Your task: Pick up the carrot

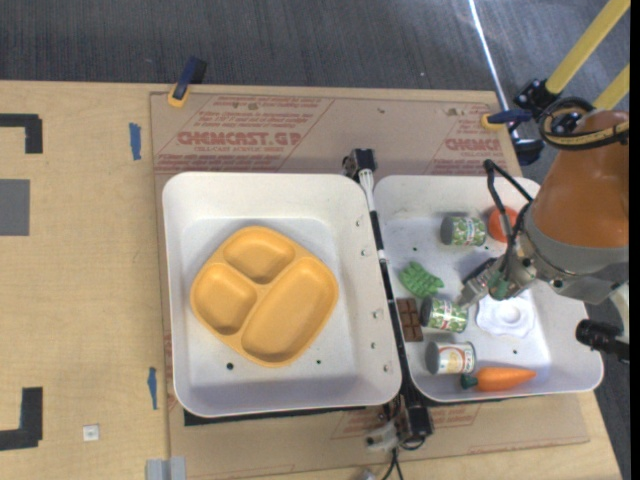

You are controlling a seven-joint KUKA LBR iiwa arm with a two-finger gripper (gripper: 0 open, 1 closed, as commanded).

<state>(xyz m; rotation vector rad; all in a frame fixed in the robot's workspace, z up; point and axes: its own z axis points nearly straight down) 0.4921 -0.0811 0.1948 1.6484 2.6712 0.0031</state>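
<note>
The carrot (497,377) is orange with a small green top and lies flat along the front wall of the right bin (580,368), pointing right. My gripper (486,287) hangs over the middle of that bin, well behind the carrot and apart from it. It sits just above a white lid-like object (504,317) and right of a small green-labelled can (445,316). The orange-banded wrist hides the bin's right part.
The right bin also holds a green can (463,230) at the back, a leafy green toy (421,279), a brown chocolate bar (409,316), a can (452,357) touching the carrot's top, and a red-orange item (503,218). A yellow divided plate (263,293) lies in the left bin (190,208).
</note>
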